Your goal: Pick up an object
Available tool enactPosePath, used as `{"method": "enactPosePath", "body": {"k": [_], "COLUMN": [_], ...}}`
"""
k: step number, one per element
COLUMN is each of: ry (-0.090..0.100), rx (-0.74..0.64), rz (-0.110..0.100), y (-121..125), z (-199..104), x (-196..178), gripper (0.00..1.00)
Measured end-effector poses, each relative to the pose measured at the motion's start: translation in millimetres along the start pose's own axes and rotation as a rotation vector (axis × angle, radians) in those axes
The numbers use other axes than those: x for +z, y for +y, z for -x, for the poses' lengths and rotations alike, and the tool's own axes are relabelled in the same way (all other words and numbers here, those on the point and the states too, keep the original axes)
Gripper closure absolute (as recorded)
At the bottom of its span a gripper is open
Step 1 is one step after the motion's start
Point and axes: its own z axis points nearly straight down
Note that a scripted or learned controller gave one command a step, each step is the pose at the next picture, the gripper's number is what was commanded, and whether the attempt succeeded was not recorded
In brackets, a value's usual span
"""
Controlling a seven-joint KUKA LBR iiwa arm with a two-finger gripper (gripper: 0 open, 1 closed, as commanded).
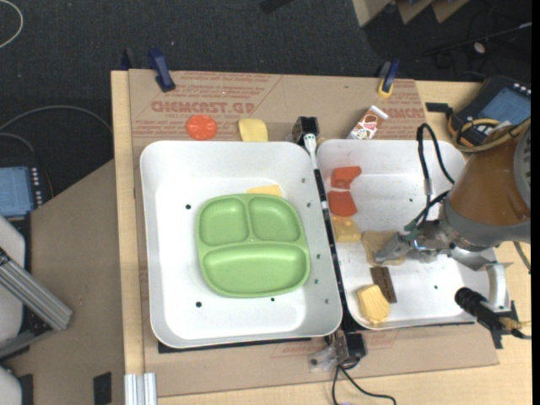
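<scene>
A: Risk first. The gripper (390, 251) is low in the right bin (439, 306), and several small things lie close together there: a brown bar (384, 282) just beside it, a yellow piece (372, 303) near the front wall, a tan block (345, 229) and an orange piece (342, 194) along the left wall. I think the fingers can push the bar away, or catch two things at once.

B: Does it hold something?

A: I cannot tell. The fingertips are small and blurred.

B: And the arm (489, 201)?

A: It comes in from the right, with the wrist bent down and pointing left, toward the bin's middle.

B: The left bin (164, 192)?

A: It has a green tray (252, 245), well apart from the gripper.
</scene>
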Motion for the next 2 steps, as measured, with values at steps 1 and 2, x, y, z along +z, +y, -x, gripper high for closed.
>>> {"method": "enactPosePath", "body": {"k": [1, 2], "ry": [-0.003, 0.002], "rx": [-0.009, -0.015], "rz": [0.005, -0.043], "y": [51, 137], "z": [-44, -22], "x": [1, 7], "gripper": [0.00, 0.00]}}
